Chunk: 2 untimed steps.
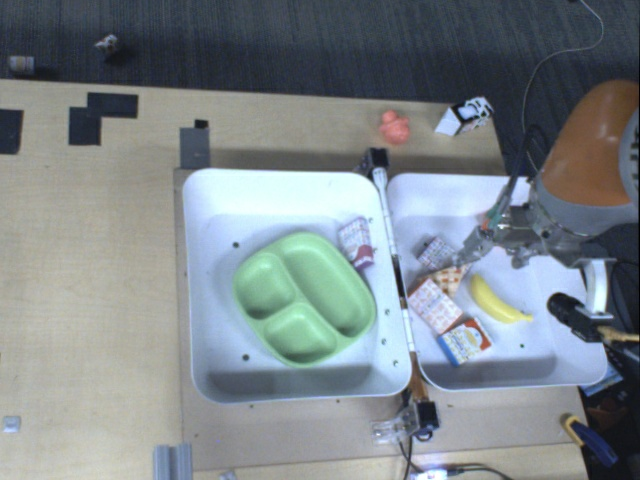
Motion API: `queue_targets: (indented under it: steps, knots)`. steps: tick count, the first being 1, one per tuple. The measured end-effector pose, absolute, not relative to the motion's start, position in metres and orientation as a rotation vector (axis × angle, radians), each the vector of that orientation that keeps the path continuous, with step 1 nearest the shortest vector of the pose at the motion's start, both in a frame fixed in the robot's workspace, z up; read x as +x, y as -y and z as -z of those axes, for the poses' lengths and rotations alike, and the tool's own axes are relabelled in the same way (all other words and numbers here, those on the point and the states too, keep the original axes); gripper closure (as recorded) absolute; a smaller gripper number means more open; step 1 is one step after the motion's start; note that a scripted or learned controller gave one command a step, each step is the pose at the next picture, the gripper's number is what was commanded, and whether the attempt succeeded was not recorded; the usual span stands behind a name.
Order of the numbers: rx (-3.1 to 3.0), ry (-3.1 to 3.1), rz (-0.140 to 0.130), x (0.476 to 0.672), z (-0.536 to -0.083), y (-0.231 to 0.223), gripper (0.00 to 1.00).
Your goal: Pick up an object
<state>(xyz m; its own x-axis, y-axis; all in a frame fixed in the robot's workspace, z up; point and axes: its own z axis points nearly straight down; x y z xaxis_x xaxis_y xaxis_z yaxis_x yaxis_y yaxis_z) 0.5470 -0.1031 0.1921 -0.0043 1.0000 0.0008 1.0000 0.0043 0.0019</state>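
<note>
My gripper (478, 240) hangs over the middle of the right bin (450, 200), its tip just above a small orange-and-red food piece (452, 277). A dark crinkled packet (434, 251) lies just to its left. A yellow banana (498, 302) lies below and to the right of the tip. Toward the front of the bin lie a red-and-white carton (433, 306) and a blue-and-orange carton (465, 341). I see nothing lifted off the bin floor.
The left bin (235, 208) holds a green divided plate (303, 296) and a small packet (357, 243) by its right wall. A pink lump (395, 126) and a black-and-white object (465, 115) lie on the bench behind the bins. The grey arm with its orange band (590, 153) covers the right bin's right side.
</note>
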Motion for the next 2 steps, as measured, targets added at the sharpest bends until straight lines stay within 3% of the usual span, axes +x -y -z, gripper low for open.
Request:
queue_targets:
  steps: [1, 2]
  knots:
    - [2.208, -2.215, -0.015, 0.502, -0.104, 0.115, 0.00]
    - [2.208, -2.216, -0.020, 0.503, -0.114, 0.114, 1.00]
